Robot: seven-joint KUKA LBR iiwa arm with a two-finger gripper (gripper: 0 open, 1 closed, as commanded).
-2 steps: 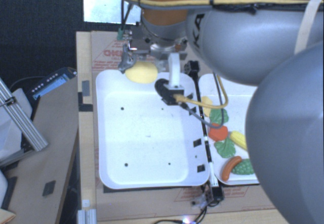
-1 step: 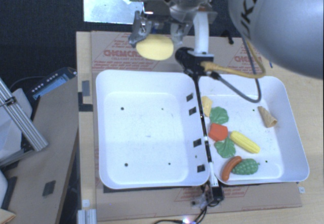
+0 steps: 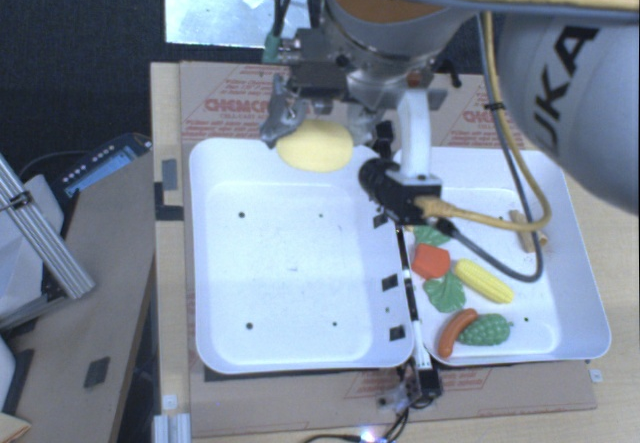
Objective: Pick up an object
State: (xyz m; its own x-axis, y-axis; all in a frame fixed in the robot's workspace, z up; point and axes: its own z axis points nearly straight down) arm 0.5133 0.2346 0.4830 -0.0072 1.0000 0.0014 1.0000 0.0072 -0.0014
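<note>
The claw (image 3: 312, 131) hangs over the far rim of the left bin (image 3: 230, 331), and a pale yellow object (image 3: 316, 148), rounded like a toy lemon, sits right beneath it, with a grey finger (image 3: 277, 121) against its left end. The right side of the grasp is hidden under the wrist, so I cannot tell whether the claw is clamped on the lemon or merely beside it, or whether the lemon is lifted off the bin's floor.

Judging by its smooth, matte look, the lemon is probably a light, hollow plastic piece: stiff enough, but rounded and likely to squirt out of a pinch taken off-centre. The safest hold would be across its short width at the fattest part. Its long axis runs roughly left to right in the view, along the bin's far wall.

Further out, the right bin (image 3: 585, 321) holds a red piece (image 3: 431, 260), green leafy pieces (image 3: 445, 292), a yellow corn cob (image 3: 484, 282), a green bumpy piece (image 3: 486, 330) and an orange sausage shape (image 3: 456, 330), clustered near the divider. Both bins rest on cardboard (image 3: 225, 96) on the surface.
</note>
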